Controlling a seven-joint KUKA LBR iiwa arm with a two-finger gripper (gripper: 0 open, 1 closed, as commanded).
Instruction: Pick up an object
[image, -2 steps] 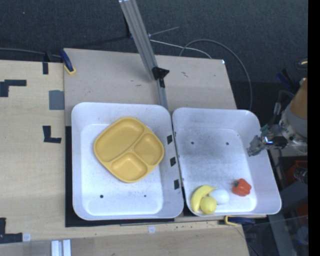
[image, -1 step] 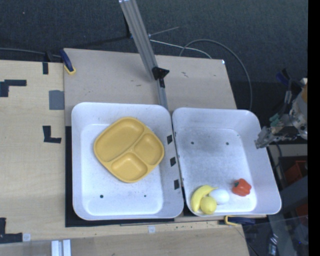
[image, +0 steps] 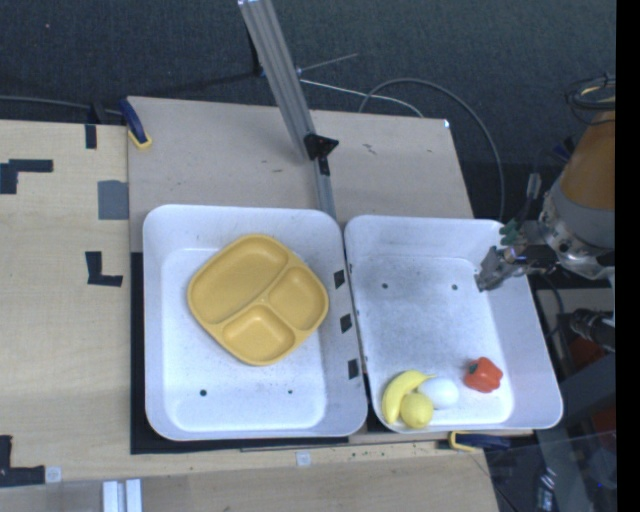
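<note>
My pincer (image: 492, 272) hung over the right bin (image: 530, 340); I couldn't tell its state. A curved yellow banana (image: 398, 391), smooth white egg (image: 440, 391) and glossy red pepper (image: 483, 375) lay there; a moulded yellow tray (image: 257, 298) filled the left bin (image: 160, 300).

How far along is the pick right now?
Nothing looks picked yet: the banana, white egg, lemon and red pepper all lie in the right bin's near corner. The pincer sits over that bin's far right edge, away from them. Reaching, grasping and lifting remain.
</note>
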